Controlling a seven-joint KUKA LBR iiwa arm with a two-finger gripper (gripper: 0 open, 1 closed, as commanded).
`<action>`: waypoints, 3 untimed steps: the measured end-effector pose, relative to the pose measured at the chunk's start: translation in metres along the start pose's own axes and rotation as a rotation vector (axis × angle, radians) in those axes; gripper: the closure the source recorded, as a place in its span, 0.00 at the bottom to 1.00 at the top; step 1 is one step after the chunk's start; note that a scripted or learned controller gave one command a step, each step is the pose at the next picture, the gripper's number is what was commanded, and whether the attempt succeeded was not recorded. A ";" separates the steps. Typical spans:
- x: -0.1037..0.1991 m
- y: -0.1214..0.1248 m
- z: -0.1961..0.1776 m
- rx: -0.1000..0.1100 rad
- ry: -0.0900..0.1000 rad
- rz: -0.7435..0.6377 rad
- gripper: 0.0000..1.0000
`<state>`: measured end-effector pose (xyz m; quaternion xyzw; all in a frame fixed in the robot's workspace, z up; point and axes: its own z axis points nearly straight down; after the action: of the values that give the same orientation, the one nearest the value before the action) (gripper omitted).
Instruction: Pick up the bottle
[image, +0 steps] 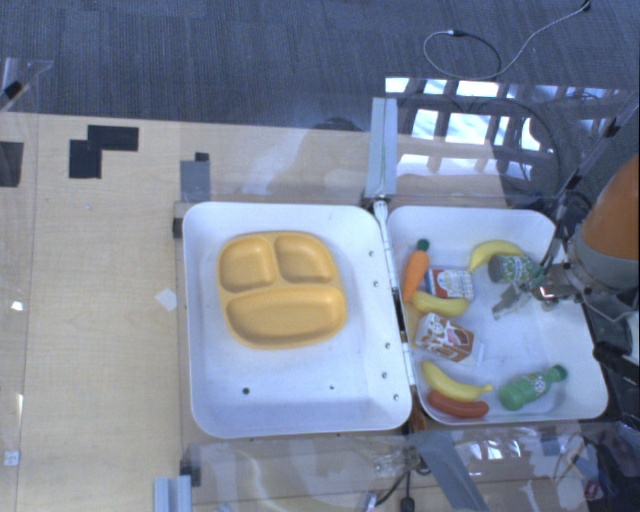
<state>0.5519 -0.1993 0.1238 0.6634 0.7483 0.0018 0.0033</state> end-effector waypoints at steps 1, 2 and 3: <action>0.002 -0.062 0.034 -0.004 0.000 0.042 0.00; 0.002 -0.058 0.022 -0.012 -0.002 0.039 1.00; 0.002 -0.058 0.022 -0.012 -0.002 0.039 0.00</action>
<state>0.4938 -0.2045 0.1011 0.6778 0.7352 0.0055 0.0080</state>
